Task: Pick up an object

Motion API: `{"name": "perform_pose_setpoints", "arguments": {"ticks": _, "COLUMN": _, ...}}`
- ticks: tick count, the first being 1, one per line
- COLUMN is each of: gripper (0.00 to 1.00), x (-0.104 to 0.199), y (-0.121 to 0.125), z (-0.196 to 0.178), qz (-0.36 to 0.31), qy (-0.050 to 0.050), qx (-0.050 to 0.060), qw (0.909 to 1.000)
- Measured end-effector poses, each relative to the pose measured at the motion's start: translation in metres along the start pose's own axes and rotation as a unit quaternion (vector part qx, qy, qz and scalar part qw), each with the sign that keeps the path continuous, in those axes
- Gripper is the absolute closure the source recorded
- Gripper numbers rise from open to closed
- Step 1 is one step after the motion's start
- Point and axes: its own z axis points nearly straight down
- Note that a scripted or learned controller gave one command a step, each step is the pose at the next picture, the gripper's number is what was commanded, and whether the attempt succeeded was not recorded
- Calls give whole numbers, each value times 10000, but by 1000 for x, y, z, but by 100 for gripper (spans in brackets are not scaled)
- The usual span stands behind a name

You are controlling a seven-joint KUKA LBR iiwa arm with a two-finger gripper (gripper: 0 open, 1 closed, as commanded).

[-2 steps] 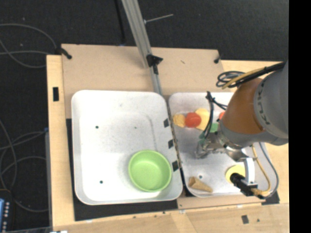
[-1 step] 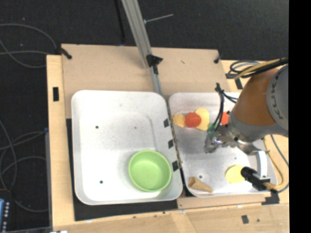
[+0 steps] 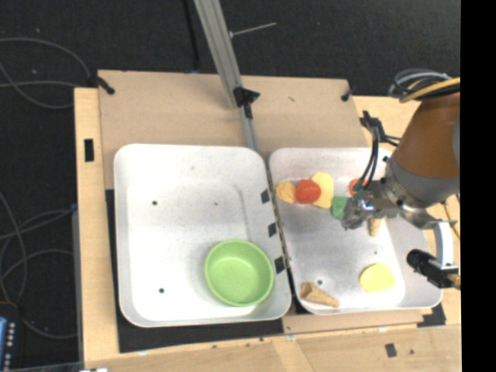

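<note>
Gripper (image 3: 358, 212) low in right bin (image 3: 403, 297), finger state impossible to tell; green piece (image 3: 339, 205) just left of it, touching or nearly; red piece (image 3: 308, 191) farther left.

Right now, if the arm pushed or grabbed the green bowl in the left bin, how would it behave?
The green bowl sits upright and wide, so it probably slides rather than tips. It looks like thin plastic, likely light. Its smooth round rim may slip from a two-finger pinch.
</note>
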Motion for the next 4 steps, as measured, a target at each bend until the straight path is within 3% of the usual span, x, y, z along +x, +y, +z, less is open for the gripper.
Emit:
{"name": "perform_pose_setpoints", "arguments": {"ticks": 1, "gripper": 100, "x": 6, "y": 8, "z": -59, "qz": -8, "qy": 4, "qx": 3, "qw": 10000}}
{"name": "perform_pose_setpoints", "arguments": {"ticks": 4, "gripper": 100, "x": 155, "y": 64, "z": -39, "qz": -23, "qy": 15, "qx": 36, "qw": 10000}}
